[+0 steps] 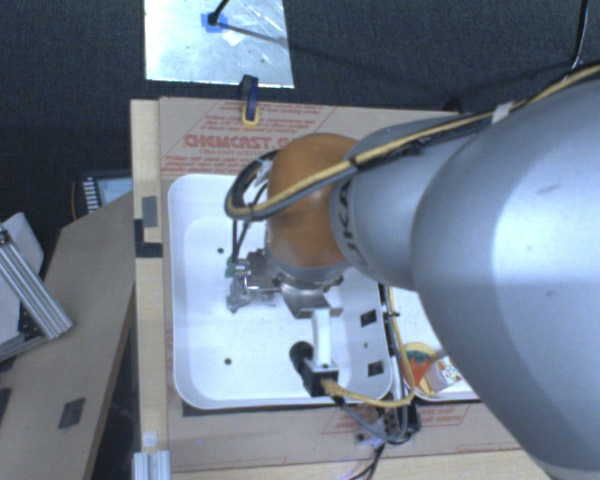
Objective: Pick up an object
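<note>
Arm: grey with orange band point(305, 183), reaching over shallow white left bin point(195, 268).
Pincer point(242, 290): low inside that bin; grip state cannot be told.
Object: colourful packet point(432, 368) in the right-hand bin, beneath the arm.

1. One robot arm point(480, 238), grey, with one orange band point(305, 203) above the wrist.
2. One end effector point(255, 286), below the orange band; its fingers cannot be made out.
3. One white bin point(195, 258) in plain sight, lying around and under the end effector; a second bin cannot be counted behind the arm.
4. One colourful packet point(435, 368), to the right of the end effector and nearer the camera, partly hidden.
5. One cardboard sheet point(240, 133) with red print, under the bin.
6. One shiny square plate point(215, 28), well beyond the end effector.
7. One yellow and blue clamp point(249, 103), beyond the end effector, on the cardboard's far edge.
</note>
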Robot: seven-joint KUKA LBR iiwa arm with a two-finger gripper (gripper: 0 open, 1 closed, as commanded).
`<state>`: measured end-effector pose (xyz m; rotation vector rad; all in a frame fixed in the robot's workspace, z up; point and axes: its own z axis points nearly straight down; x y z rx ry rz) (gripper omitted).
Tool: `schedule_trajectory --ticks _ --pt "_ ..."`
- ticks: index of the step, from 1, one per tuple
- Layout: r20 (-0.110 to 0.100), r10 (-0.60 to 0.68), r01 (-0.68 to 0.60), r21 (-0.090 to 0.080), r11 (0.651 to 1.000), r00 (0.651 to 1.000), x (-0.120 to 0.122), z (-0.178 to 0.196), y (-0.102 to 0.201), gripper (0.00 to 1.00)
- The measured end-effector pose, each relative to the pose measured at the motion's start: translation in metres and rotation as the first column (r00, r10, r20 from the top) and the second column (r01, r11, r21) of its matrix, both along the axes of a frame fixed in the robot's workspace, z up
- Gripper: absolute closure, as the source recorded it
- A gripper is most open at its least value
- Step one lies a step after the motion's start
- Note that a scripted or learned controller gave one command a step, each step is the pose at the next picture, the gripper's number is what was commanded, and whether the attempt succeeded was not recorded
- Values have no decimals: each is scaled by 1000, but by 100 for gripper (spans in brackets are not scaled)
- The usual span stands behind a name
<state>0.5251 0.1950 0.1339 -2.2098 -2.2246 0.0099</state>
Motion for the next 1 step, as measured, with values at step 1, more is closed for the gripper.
schedule_trajectory --ticks 1 --pt "5 -9 9 0 1000 1000 -5 -52 -64 0"
